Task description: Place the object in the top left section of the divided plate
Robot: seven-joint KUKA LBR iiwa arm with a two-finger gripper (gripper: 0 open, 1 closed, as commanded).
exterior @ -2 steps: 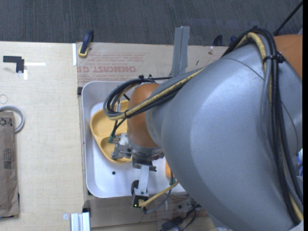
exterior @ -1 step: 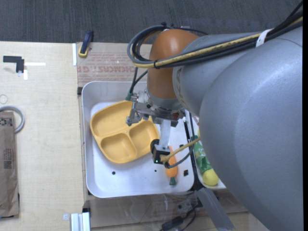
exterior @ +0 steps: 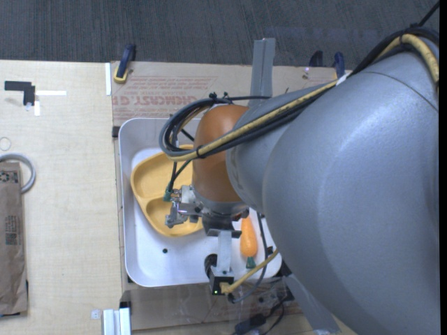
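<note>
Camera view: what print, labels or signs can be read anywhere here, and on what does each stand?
Red print on the cardboard sheet behind the white bin: upside down and faint, not reliably readable.
Dark print on the brown paper bag at left: too small to read.
Nothing else carries legible text.

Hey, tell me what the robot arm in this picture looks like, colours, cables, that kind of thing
The arm is a bulky, rounded grey casing. Above the wrist sits a smooth orange band. Black cables loop beside the band, and a yellow-tan hose runs along the casing alongside a black one. Below the band, the wrist carries small metal fittings and a white bracket.
</note>
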